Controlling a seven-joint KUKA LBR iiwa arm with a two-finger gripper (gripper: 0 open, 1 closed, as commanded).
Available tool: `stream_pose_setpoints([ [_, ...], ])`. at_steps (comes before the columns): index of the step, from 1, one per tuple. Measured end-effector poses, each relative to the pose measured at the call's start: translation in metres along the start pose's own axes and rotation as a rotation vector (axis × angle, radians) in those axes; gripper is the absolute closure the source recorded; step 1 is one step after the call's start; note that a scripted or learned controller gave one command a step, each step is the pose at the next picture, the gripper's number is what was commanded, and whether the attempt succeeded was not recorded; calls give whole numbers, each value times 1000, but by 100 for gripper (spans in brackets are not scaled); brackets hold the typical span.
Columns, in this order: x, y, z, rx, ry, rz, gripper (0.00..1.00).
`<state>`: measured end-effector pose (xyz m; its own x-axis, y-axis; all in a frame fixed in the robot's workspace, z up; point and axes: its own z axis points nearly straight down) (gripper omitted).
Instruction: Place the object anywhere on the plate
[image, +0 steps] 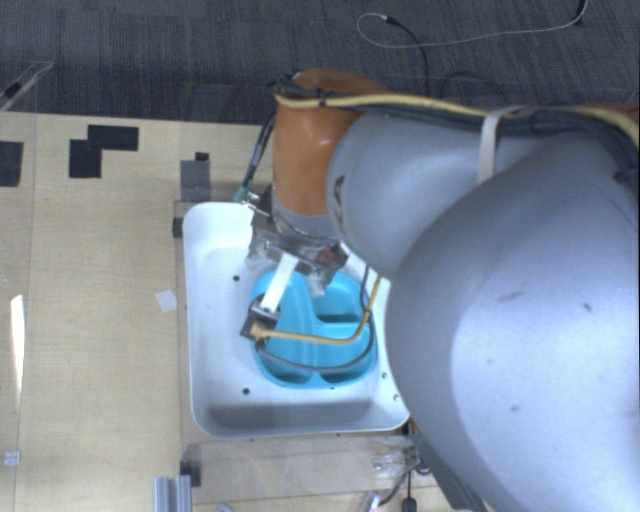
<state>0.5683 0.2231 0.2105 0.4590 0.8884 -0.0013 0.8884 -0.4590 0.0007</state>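
- We are seeing the grey arm (480, 250) reaching in from the right, its gripper (305, 268) hanging over the upper left part of the blue plate (338, 300)
- The plate is lying in the white bin (215, 300), towards its right side
- We are failing to tell whether the gripper is open or closed, or where the object is lying
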Motion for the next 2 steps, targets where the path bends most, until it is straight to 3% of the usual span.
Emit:
stream_pose_setpoints([
  [1, 2, 0, -9, -1, 0, -8, 100],
  [2, -60, -31, -60, -1, 3, 0, 100],
])
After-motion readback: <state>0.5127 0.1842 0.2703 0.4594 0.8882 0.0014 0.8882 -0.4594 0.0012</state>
